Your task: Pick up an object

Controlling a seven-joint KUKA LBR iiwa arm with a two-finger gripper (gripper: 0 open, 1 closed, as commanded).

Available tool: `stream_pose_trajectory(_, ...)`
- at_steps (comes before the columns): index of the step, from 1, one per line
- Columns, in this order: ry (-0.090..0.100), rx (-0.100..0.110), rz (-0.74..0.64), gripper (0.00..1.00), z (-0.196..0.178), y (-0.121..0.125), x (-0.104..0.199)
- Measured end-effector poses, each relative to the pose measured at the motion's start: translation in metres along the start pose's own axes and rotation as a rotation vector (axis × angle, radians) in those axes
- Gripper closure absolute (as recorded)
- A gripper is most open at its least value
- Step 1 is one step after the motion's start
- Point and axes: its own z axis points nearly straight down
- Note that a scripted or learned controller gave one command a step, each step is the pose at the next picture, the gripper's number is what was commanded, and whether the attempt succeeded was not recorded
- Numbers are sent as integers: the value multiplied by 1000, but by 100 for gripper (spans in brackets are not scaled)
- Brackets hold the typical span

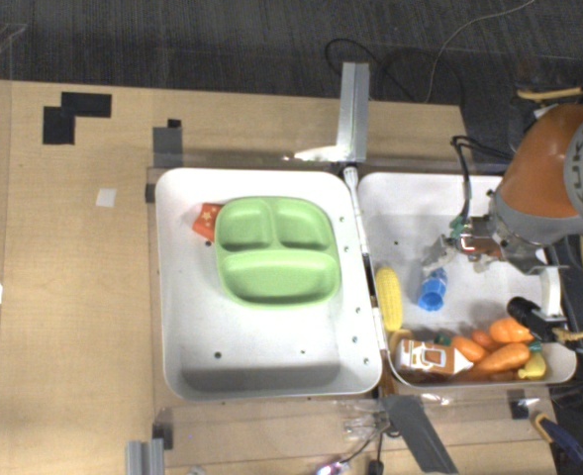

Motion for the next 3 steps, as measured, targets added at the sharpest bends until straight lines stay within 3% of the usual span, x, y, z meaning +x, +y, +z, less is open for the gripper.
stream_pose_trajectory(1, -3, -15, -156, 0, 30, -36, 8)
stream_pose_trajectory(2, 0, -19, -158, 100, 19, -33, 11)
stream_pose_trajectory(3, -1, -4, -52, 100, -105, -25, 42)
